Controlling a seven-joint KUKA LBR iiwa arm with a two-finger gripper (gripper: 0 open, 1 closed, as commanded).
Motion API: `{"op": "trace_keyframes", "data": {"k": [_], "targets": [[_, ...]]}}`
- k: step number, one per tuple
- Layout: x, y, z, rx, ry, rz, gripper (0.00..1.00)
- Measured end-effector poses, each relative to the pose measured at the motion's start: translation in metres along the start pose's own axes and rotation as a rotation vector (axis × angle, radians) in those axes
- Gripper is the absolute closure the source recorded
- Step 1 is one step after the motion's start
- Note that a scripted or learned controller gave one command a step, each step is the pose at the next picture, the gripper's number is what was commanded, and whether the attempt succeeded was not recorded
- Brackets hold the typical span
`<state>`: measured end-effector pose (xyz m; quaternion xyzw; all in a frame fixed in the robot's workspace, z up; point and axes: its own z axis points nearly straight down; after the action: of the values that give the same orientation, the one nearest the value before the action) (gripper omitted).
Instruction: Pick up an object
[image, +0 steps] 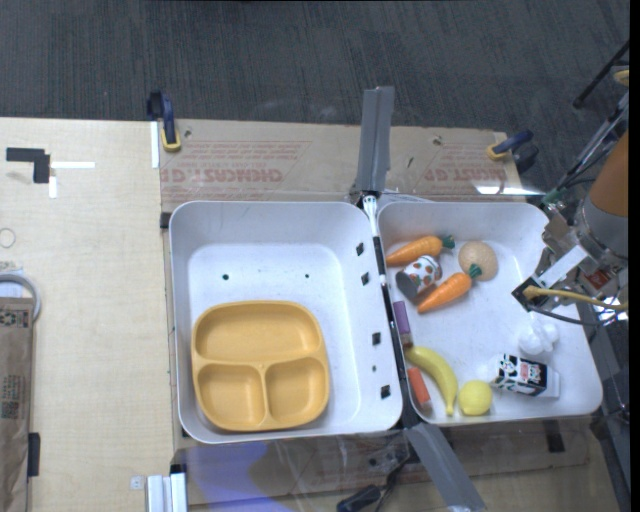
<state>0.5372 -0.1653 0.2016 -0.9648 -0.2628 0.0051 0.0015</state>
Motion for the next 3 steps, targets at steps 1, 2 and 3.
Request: {"op": "trace_keyframes", "data": {"k": [1, 2, 3], "targets": [[0.004, -0.025, 0.043, -0.001, 0.004, -0.207, 1.00], [0.004, -0.025, 0.043, -0.001, 0.004, -0.207, 0.00], [-0.075, 0.008, -0.005, -0.004, 0.006, -0.072, 0.00]]}}
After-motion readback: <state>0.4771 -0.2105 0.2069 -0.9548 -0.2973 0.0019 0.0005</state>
